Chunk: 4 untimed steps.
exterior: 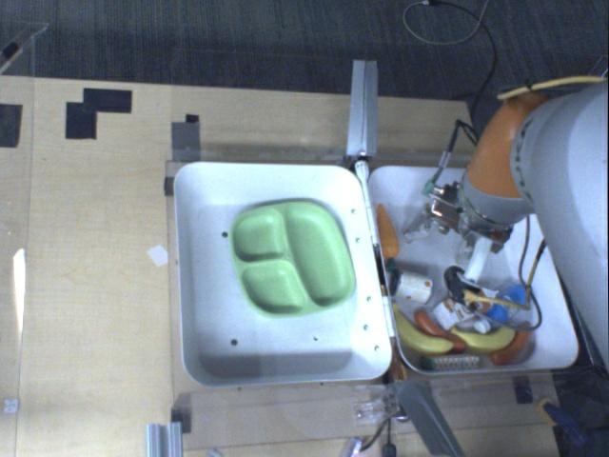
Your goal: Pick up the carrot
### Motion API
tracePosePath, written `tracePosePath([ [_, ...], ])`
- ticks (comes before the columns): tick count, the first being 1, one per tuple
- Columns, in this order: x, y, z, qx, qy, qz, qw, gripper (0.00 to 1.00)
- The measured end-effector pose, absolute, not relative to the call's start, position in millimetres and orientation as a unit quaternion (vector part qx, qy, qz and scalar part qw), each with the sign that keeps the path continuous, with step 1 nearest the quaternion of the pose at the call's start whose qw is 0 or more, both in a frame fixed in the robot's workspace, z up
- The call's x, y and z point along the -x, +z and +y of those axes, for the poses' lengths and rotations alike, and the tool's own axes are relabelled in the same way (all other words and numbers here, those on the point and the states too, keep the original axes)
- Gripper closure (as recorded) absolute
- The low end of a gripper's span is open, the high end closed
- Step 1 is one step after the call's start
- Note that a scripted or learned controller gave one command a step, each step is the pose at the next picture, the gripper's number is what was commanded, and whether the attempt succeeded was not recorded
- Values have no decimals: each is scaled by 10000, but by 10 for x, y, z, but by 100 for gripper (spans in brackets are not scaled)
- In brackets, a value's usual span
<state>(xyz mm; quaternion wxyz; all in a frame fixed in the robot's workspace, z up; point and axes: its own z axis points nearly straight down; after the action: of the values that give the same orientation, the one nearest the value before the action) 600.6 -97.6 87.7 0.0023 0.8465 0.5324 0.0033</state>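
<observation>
Carrot [386,232] lies in the right bin [561,355], lengthwise against the wall shared with the left bin [190,284], near the end effector [440,208] and on its view-left side, slightly below it in the view. End effector hangs over the upper part of the right bin, apart from the carrot. Cannot tell how far open it is, and nothing is seen in its hold. Below it in the view: small white cup [414,286], two bananas [424,339], other small clutter. Further view-left, a green divided plate [290,255] sits in the left bin. Judged step: approach, pick not yet made. Next move calls for shifting view-left over the carrot, aligning across its narrow width, and descending. The adjacent wall leaves little clearance on that side, so a miss is likely.
</observation>
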Motion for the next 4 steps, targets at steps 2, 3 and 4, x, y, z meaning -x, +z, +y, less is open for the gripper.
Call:
tracePosePath([
  [2,-6708,864,-1466,-8878,26,4603,31,100],
  [3,-6729,960,-1445,-8852,30,4652,40,100],
  [4,-6749,1050,-1424,-8826,33,4701,46,100],
])
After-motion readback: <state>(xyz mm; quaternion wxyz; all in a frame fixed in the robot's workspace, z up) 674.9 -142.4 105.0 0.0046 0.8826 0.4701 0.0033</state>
